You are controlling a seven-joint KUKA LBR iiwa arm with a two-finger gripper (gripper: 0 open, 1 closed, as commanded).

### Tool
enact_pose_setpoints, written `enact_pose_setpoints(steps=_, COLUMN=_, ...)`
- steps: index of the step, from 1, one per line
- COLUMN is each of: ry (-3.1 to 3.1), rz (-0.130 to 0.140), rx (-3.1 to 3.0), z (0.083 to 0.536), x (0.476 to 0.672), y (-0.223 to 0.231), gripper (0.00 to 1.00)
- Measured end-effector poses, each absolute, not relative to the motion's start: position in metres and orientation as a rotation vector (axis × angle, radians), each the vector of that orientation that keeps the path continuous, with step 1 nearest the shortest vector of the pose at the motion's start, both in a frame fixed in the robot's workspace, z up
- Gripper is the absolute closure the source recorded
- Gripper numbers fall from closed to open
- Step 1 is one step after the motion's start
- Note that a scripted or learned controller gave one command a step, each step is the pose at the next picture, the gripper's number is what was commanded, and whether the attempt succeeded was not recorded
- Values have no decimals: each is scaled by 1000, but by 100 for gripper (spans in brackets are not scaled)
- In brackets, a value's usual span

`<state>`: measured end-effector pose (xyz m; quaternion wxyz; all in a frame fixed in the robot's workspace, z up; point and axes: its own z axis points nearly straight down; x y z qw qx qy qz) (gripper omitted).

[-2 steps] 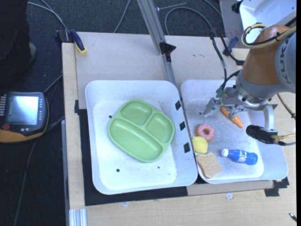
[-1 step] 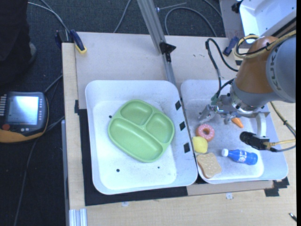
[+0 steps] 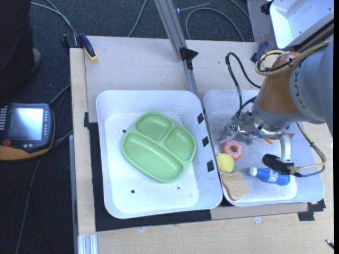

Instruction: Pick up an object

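My gripper (image 3: 237,133) hovers low in the right bin (image 3: 312,194), just above the pink donut (image 3: 233,150); I'm in the approach step. Whether it's clenched or released I cannot tell, and nothing looks grasped. Next I'd judge a short descent onto the donut, clear of the lemon (image 3: 225,163).

I'm looking at a robotics lab setup: plywood desk (image 3: 137,62) with two white bins (image 3: 159,102) taped down, loose cables (image 3: 212,15) over dark carpet, a teach pendant (image 3: 24,128) on the floor at left, an aluminium camera strut (image 3: 172,20) overhead.
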<state>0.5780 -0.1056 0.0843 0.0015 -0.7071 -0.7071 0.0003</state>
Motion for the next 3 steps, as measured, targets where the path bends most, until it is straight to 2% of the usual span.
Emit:
enact_pose_setpoints(steps=1, ry=-2224, rz=-4, rx=-2227, z=98, x=580, y=-107, gripper=100)
enact_pose_setpoints(steps=2, ry=-2225, rz=-4, rx=-2223, z=144, x=589, y=-108, gripper=100)
enact_pose_setpoints(steps=3, ry=-2225, rz=-4, rx=-2223, z=188, x=588, y=-109, gripper=100)
